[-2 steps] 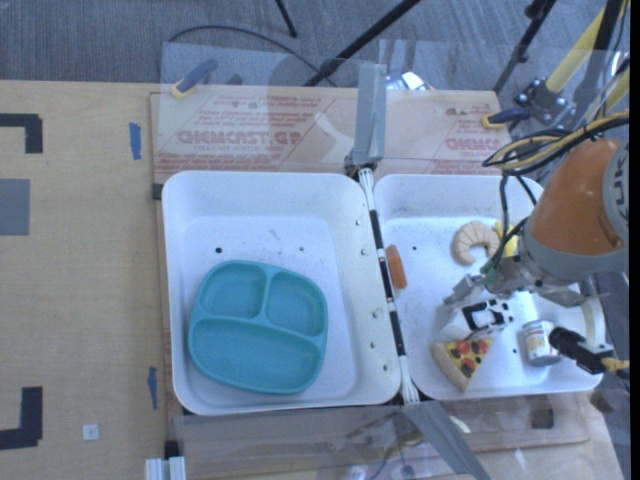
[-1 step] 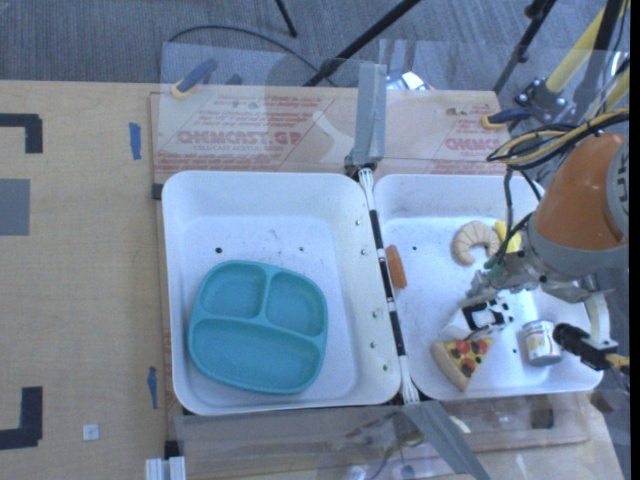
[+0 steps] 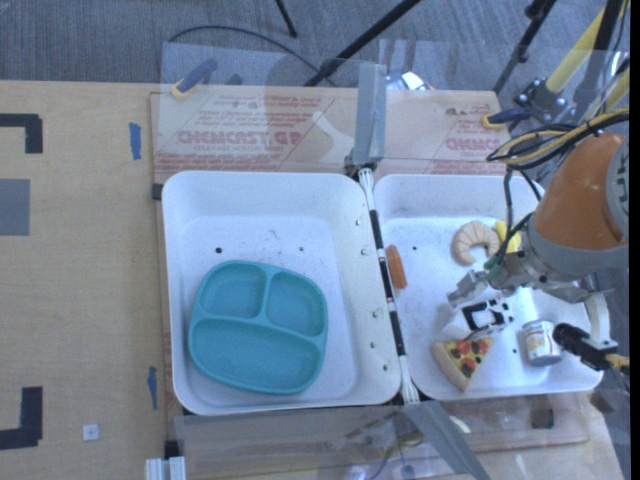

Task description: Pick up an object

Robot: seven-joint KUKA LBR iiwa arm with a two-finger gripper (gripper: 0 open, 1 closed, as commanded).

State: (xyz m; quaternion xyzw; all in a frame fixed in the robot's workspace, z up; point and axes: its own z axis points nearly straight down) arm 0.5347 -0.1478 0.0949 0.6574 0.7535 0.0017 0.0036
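In the right bin [image 3: 430, 218] lie a tan croissant [image 3: 476, 240], a small orange sausage-like piece [image 3: 397, 266] near the left wall, a pizza slice [image 3: 461, 358] at the front, and a small silver can [image 3: 537, 341]. My gripper [image 3: 485, 306] hangs low over the middle of this bin, between the croissant and the pizza slice and just left of the can. Nothing is visibly held in it. A yellow item [image 3: 515, 238] peeks out beside the wrist, partly hidden by the arm.
The left bin [image 3: 200, 198] holds a teal divided plate [image 3: 260, 325]. The arm's orange band [image 3: 585, 198] and cables cover the right bin's far right side. A clear plastic sheet [image 3: 300, 133] lies behind the bins.
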